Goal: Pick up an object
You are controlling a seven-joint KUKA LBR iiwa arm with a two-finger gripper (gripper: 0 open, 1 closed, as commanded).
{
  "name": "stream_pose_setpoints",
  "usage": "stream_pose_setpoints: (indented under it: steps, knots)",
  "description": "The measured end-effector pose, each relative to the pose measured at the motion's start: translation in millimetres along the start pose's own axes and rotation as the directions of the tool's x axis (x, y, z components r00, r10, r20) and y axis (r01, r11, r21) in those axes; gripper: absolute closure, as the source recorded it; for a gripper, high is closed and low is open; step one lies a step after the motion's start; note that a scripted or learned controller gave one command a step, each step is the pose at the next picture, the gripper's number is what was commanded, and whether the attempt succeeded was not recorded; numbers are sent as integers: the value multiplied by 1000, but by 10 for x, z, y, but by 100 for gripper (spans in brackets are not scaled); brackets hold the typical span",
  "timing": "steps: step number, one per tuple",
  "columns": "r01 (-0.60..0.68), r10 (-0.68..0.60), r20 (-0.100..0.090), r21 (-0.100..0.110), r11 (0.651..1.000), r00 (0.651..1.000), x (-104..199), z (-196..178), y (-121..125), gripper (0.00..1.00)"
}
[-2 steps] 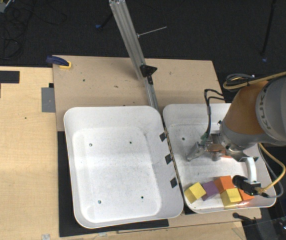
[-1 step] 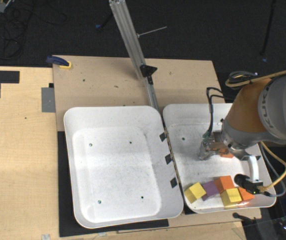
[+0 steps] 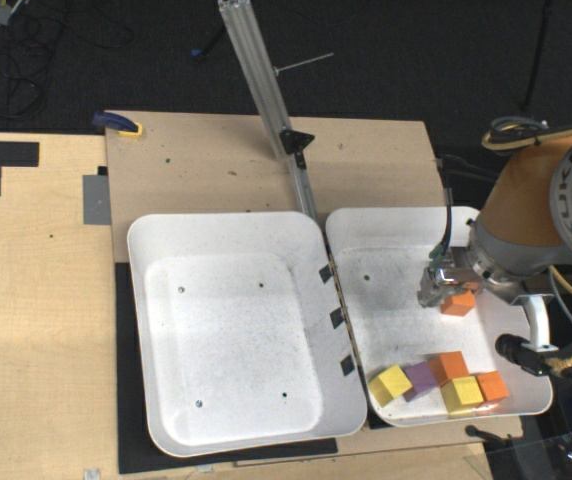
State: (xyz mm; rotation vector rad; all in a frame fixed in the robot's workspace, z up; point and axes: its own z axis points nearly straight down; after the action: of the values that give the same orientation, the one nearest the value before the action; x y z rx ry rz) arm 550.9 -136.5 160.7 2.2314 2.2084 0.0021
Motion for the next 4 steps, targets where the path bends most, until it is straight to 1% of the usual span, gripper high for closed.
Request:
stream_pose_setpoints:
  steps: [1, 2, 3, 4]
  knots:
    - [11, -11, -1, 0, 1000, 1000, 68, -460, -14, 100]
    - [11, -11, 1, -2, 1000, 1000, 11, -1068, 49, 100]
    - [14, -14, -3, 7, 1000, 1000, 505, -907, 163, 100]
    - [14, -14, -3, 9, 1000, 1000, 1011, -754, 306, 100]
